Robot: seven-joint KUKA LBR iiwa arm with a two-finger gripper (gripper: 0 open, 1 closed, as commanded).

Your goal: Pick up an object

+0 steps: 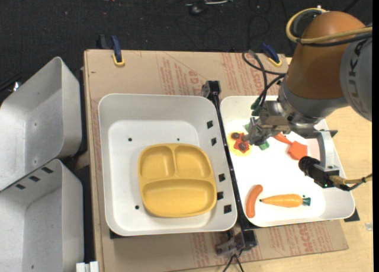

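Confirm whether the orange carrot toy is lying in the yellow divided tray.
No. The orange carrot toy lies on the floor of the right white bin, while the yellow divided tray sits in the left bin.

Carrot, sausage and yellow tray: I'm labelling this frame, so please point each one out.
carrot (283,201), camera view, middle of its orange body.
sausage (253,200), camera view, middle of its curve.
yellow tray (176,197), camera view, floor of its large compartment.
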